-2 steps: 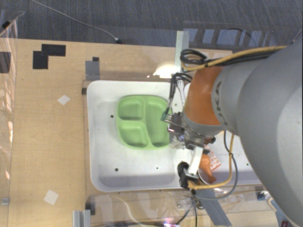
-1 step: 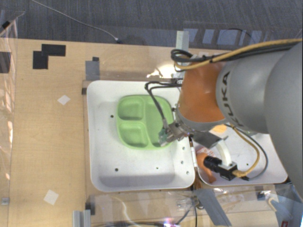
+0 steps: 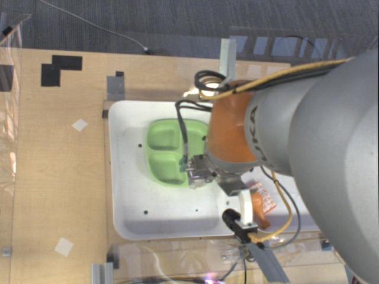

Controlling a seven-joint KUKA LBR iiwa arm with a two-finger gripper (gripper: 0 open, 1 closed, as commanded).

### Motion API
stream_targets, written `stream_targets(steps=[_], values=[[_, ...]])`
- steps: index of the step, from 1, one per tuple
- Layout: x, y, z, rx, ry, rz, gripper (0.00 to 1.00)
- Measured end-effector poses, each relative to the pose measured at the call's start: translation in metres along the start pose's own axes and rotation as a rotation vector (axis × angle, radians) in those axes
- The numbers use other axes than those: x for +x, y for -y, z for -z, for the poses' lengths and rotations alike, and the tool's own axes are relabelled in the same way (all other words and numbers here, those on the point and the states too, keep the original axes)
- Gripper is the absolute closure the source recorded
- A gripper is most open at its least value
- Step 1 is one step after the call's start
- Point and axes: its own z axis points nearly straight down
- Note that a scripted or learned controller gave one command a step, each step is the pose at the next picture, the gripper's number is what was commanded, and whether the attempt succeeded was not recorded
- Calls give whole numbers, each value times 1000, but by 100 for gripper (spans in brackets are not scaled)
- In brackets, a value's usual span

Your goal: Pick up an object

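Hovering beside green tray (image 3: 166,152), jaws hidden

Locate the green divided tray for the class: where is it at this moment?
The green divided tray lies in the white bin, toward its upper middle, with its right edge hidden under the arm's orange band.

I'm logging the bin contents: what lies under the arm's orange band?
A green divided tray runs beneath the arm in the white bin. An orange object peeks out lower down. The arm covers whatever else lies beneath.
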Motion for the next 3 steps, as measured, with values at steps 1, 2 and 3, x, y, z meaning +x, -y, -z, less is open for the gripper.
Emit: stream_targets(steps=[1, 2, 3], values=[[79, -9, 44, -1, -2, -299, 100], [95, -11, 37, 1, 2, -634, 100], [94, -9, -71, 4, 6, -1111, 100]])
